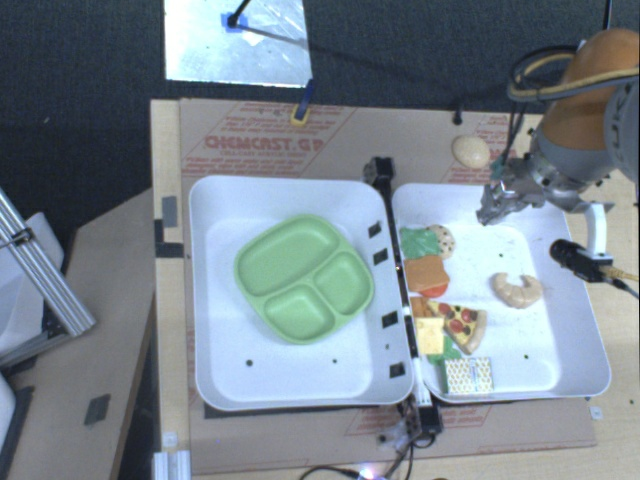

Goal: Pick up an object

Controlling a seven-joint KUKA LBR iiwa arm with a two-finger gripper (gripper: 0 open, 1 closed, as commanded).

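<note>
Croissant [516, 289] lies crosswise, tips pointing down; fingers' [488, 213] state unclear, above right bin [580, 348].

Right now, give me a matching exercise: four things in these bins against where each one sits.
Things:
1. green tray
2. croissant
3. pizza slice
4. egg

Places:
A. on the cardboard behind the right bin
B. right bin, towards its right side
C. left bin
D. right bin, near the divider, towards the front

Pairs: 1-C, 2-B, 3-D, 4-A
</note>
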